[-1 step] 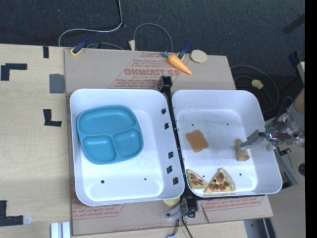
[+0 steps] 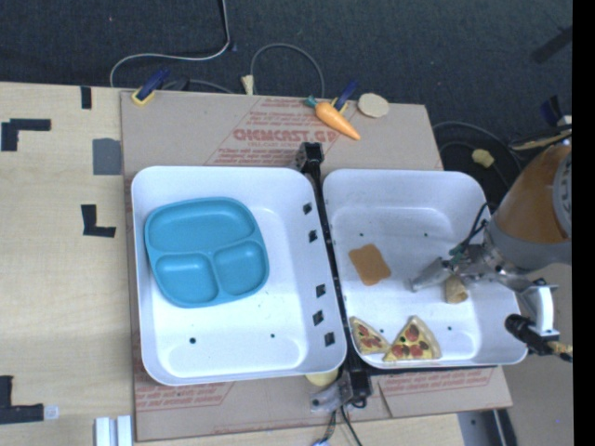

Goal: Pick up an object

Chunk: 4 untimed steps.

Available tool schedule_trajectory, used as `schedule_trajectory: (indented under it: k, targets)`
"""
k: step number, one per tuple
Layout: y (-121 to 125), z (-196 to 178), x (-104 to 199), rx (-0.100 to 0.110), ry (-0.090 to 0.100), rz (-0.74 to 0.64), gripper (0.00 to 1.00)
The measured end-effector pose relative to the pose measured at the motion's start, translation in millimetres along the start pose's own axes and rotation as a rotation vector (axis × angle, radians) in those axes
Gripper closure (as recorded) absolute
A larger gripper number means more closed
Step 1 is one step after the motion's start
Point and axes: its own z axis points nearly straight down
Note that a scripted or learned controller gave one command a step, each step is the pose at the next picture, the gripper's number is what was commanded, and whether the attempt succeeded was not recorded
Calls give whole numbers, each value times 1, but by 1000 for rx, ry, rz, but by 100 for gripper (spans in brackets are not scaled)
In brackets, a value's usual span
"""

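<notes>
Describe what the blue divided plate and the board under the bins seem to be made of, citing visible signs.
Blue divided plate: probably moulded plastic, with a smooth, even colour, soft sheen and rounded compartment walls.
Board: looks like cardboard, matte brown with red printed lettering and flat cut edges.

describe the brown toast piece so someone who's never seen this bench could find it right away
Look in the right-hand white bin, on its left half beside the black divider. The toast piece lies flat there, a plain brown square, unlike the two topped pizza slices below it.
</notes>
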Motion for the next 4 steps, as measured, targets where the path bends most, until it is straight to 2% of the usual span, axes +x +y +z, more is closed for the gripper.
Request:
schedule_trajectory:
  k: [1, 2, 3, 4]
  targets:
    - [1, -18, -2, -4, -2, 2, 100]
    - [23, -20, 104, 6, 12, -9, 100]
    - [18, -110, 194, -2, 11, -10, 100]
    - [45, -104, 202, 6, 7, -1, 100]
